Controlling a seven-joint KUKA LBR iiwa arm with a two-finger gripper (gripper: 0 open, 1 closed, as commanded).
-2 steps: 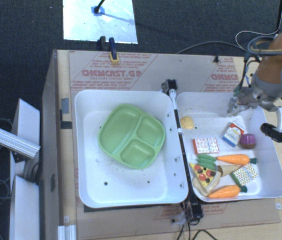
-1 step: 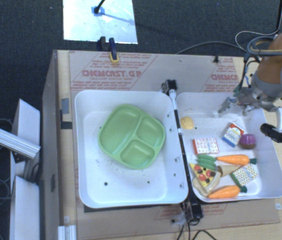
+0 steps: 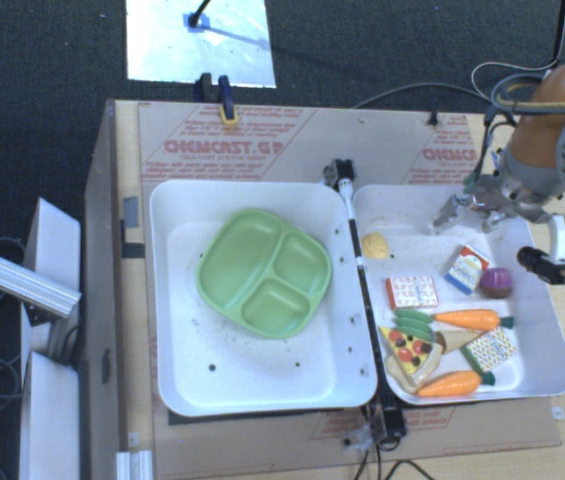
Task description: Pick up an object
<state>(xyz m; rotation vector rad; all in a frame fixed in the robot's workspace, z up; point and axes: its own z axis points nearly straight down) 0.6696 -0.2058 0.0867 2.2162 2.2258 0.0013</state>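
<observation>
My gripper (image 3: 468, 218) hangs over the back of the right bin (image 3: 562, 368), open with nothing between its fingers. Just below it lie a small blue, white and orange carton (image 3: 467, 268) and a purple round fruit (image 3: 496, 282). A yellow lump (image 3: 375, 245) sits at the bin's left wall. A red-and-white checked box (image 3: 412, 291) is in the middle. Toward the front lie green pods (image 3: 414, 320), a carrot (image 3: 472, 319), a pizza slice (image 3: 410, 350), a patterned wedge (image 3: 490, 349) and a second carrot (image 3: 452, 384).
The left bin (image 3: 187, 368) holds a green divided plate (image 3: 265, 271), lying tilted. A black divider (image 3: 358, 268) runs between the two bins. The arm's orange band (image 3: 562, 88) is at the far right, above the right bin's back corner.
</observation>
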